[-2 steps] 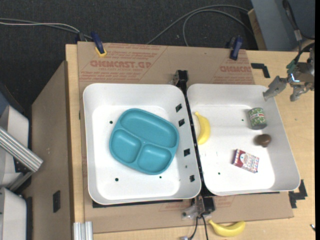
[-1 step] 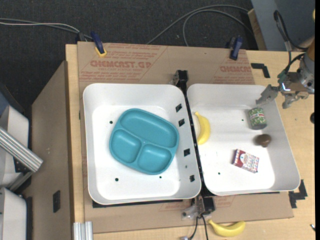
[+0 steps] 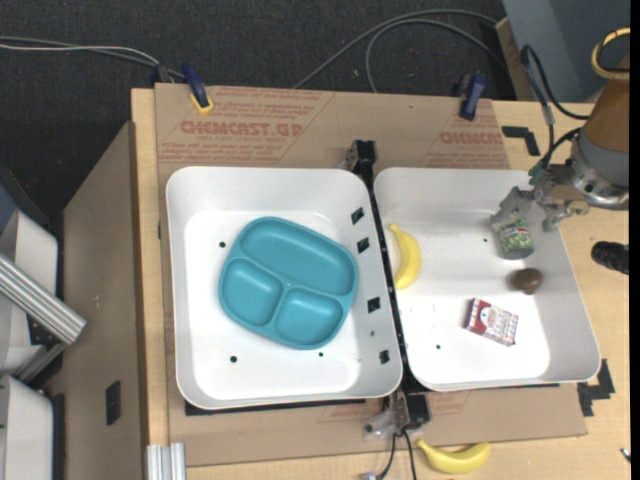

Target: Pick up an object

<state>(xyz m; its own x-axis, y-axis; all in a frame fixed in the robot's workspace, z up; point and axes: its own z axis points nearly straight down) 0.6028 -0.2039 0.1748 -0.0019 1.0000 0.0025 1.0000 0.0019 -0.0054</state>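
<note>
In the right bin [image 3: 560, 368] lie a yellow banana [image 3: 405, 256] against the left wall, a small red and white box [image 3: 490, 321], a dark brown round object [image 3: 526, 281], and a small green and white object [image 3: 516, 238]. My gripper [image 3: 524, 211] hangs over the bin's upper right part, reaching in from the right. The green and white object sits directly below the gripper's tip, touching or nearly touching it. Whether it is gripped I cannot tell.
The left bin [image 3: 190, 348] holds a blue divided plate [image 3: 288, 281]. A black divider strip [image 3: 378, 268] runs between the bins. A second banana [image 3: 456, 455] lies on the bench in front of the bins. Blue clamps [image 3: 196, 88] hold the cardboard at the back.
</note>
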